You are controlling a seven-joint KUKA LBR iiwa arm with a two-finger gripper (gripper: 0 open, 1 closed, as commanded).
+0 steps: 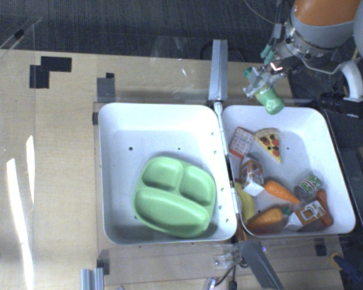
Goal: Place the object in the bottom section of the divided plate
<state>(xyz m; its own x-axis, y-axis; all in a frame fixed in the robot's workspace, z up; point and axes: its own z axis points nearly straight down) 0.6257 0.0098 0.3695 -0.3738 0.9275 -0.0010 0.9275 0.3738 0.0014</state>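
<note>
Pale wood is showing across the bench, which is carrying two shallow white bins side by side, with dark carpet lying beyond its far edge and black tape marks sitting near its far left corner. A metal rail is running up from the seam between the bins.

In the left bin a green divided plate is lying near the front edge, slightly tilted, its two small sections facing the far side and its one wide section lying toward the front. All three sections are sitting bare.

The right bin is holding a jumble of toy food: a pizza slice and a small red-checked box toward the far edge, a carrot in the middle, a yellow piece against the left wall, a second orange vegetable by the front edge, and a green-topped can and small cartons toward the front right corner.

The arm is reaching in over the far edge of the right bin, its orange band showing at the top of the view. The gripper is hanging above that far edge, near the bin's far left corner, and its fingers are pinching a small light-green object, which is dangling tilted just over the rim, well apart from the plate.
</note>
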